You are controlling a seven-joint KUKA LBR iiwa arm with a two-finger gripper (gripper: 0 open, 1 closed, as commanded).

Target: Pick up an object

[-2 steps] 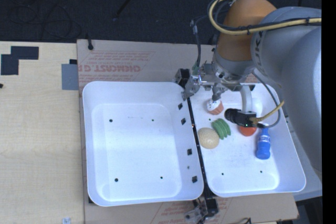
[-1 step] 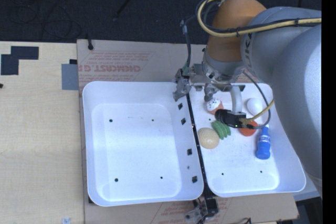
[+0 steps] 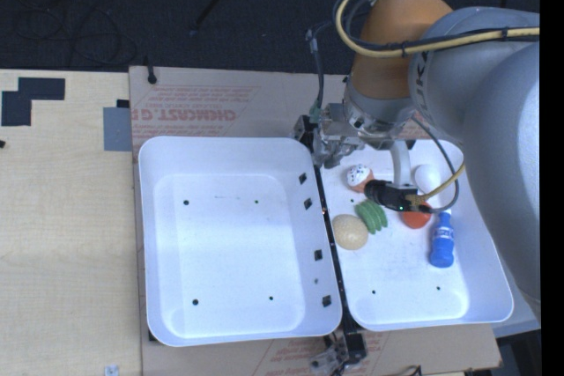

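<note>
Your bench holds two white bins; the gripper [image 3: 339, 143] hovers at the right bin's [image 3: 476, 295] eleven o'clock, its grasp impossible to tell. You're approaching: descend squarely over the speckled ball [image 3: 358, 177].

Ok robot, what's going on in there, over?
Hand above right bin's back-left corner, grip hidden. Toys lie clustered: tan egg, green piece, blue bottle. Nothing lifted.
</note>
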